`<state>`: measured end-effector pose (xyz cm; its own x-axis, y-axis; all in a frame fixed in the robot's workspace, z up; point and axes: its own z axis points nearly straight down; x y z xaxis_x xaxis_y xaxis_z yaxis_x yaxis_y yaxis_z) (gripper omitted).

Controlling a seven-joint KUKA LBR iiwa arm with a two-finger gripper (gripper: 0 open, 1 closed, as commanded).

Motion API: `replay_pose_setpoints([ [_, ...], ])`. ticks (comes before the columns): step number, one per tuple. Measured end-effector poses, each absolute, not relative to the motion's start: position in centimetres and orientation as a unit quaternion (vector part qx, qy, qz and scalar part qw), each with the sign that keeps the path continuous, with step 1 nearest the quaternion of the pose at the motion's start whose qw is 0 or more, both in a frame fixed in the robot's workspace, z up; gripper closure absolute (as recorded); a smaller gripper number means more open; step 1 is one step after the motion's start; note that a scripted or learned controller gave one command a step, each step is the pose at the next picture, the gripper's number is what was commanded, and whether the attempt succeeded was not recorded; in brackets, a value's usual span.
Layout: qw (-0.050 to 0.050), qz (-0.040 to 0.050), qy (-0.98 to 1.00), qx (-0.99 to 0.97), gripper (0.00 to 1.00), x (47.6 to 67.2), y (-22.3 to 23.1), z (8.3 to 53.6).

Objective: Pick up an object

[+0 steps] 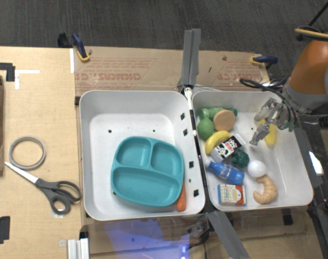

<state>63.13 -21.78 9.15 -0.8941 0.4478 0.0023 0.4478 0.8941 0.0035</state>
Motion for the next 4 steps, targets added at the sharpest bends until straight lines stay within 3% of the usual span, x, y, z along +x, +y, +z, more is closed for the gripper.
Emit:
replay_pose_setpoints([
  [1,-0.003,-0.0004,-0.974,-0.229,1.0,63.3,-21.8,10.3],
  [2,-0.003,-0.0004,-0.959,-0.283,1.0,63.9,-12.6,21.2],
  [3,-0.002,0.0001,-0.961,-0.277,1.0,64.6,-12.2,28.9],
  [4,-0.001,0.0001,-0.991,-0.131,1.0,58.7,-16.7,12.7],
])
